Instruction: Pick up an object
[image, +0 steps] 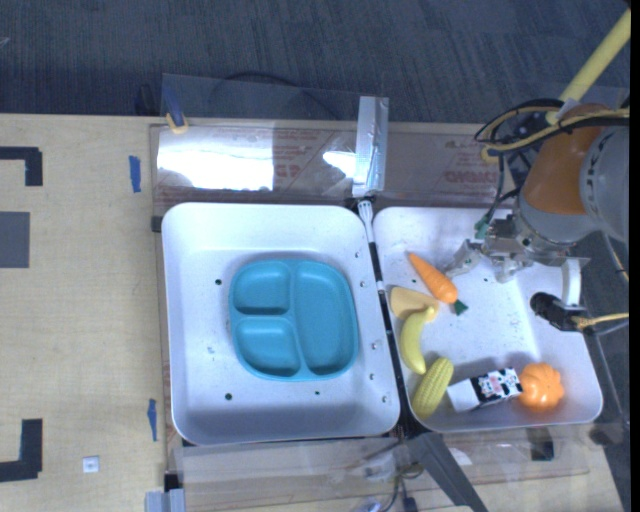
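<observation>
The gripper (497, 252) is seen in the upper right of the frame, low over the back of the right bin (585, 345), with the carrot (433, 277) lying just to its left. Whether the fingers are spread or closed cannot be told from this slanted view, and nothing is seen between them.

The things that could be picked are gathered in the right bin: the carrot near its upper left, a banana (412, 338) and a piece of corn (433, 386) along the left wall, a small black-and-white carton (489, 388) and an orange fruit (540, 386) at the lower edge. The left bin (190, 330) bears a blue divided plate (295, 318) (no part of the task, it seems).

Several failures may be expected. The carrot is tapered and lies at a slant, so it could be squeezed out sideways if the fingers are closed across its thin end. It might also be pushed against the banana and the yellow wedge (403, 299) beside it, so that two things are nudged and none is caught. The fingers could be closed on bare bin floor if the descent is made where the gripper hangs.
</observation>
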